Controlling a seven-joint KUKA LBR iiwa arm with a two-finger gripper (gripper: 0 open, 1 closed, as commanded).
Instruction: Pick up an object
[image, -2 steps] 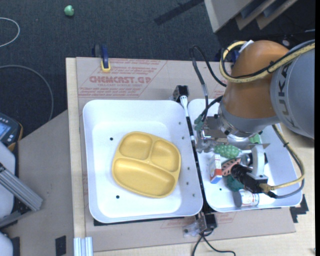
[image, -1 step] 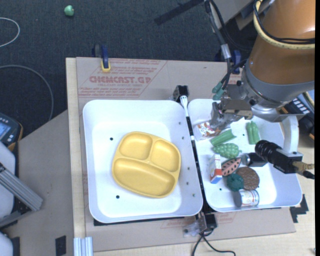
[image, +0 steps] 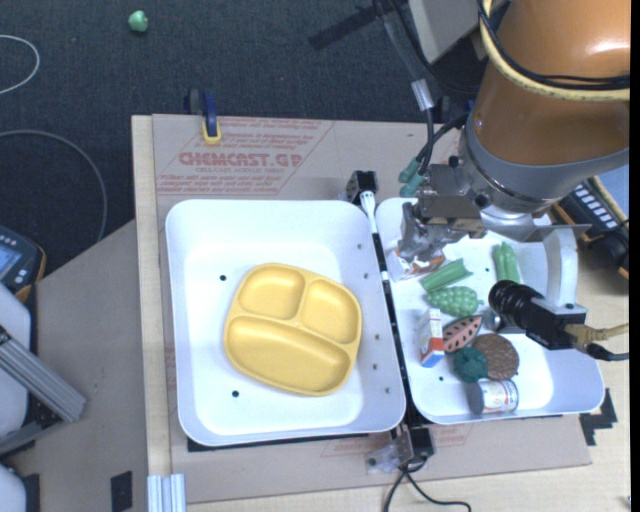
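The gripper hung low over the right bin's upper-left corner, beside a green toy vegetable; whether it gripped anything, I could not tell. The vegetable looked light, stiff and slippery, best pinched across its middle.

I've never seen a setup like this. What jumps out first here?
Probably the big yellow divided tray, alone in the left white bin. Next, the bulky grey-and-orange robot arm looming at upper right, its gripper lowered over the right bin, where small toys crowd together, including a green bumpy piece and a brown disc.
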